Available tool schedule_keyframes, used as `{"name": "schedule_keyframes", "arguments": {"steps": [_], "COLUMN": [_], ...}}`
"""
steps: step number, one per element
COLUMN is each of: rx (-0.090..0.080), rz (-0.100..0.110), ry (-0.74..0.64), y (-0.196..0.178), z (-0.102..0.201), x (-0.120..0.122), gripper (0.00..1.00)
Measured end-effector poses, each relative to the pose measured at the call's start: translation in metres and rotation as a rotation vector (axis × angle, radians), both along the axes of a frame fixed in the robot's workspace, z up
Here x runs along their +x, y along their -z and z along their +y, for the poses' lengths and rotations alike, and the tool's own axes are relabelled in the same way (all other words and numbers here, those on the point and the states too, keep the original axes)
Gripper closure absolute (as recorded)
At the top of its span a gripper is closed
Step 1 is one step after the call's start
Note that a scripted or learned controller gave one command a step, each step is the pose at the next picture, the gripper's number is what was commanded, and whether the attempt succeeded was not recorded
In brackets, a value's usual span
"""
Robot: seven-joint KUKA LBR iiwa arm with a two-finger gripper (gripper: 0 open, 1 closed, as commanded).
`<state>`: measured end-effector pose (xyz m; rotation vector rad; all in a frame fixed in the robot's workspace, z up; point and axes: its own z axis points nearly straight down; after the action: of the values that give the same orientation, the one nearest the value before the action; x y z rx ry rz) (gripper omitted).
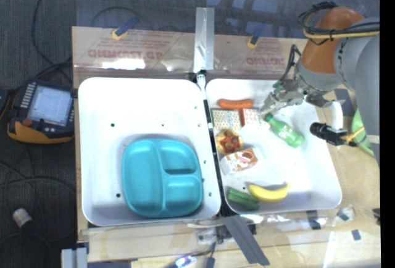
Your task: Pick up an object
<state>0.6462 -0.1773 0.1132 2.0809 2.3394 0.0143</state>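
Two white bins sit side by side. The left bin [99, 106] holds a teal divided tray [162, 177]. The right bin [321, 168] holds a sausage [235, 103], snack packets [233, 131], a banana [268, 191] and a cucumber [242, 198] lower down. My gripper [276, 102] hangs at the upper right of that bin; whether it is spread or pressed together, I cannot tell. The green bottle [286, 131] lies just below it, slanted, its cap end toward the gripper.

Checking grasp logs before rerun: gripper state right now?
Gripper: cannot be told. It hangs over the right bin, just above the cap end of the green bottle; nothing visibly held.
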Motion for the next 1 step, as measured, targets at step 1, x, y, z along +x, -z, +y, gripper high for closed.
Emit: {"name": "schedule_keyframes", "arguments": {"steps": [1], "rx": [0.0], "rz": [0.017], "ry": [0.102], "y": [-0.0873], "z": [0.0581], "x": [0.022], "gripper": [1.0]}}
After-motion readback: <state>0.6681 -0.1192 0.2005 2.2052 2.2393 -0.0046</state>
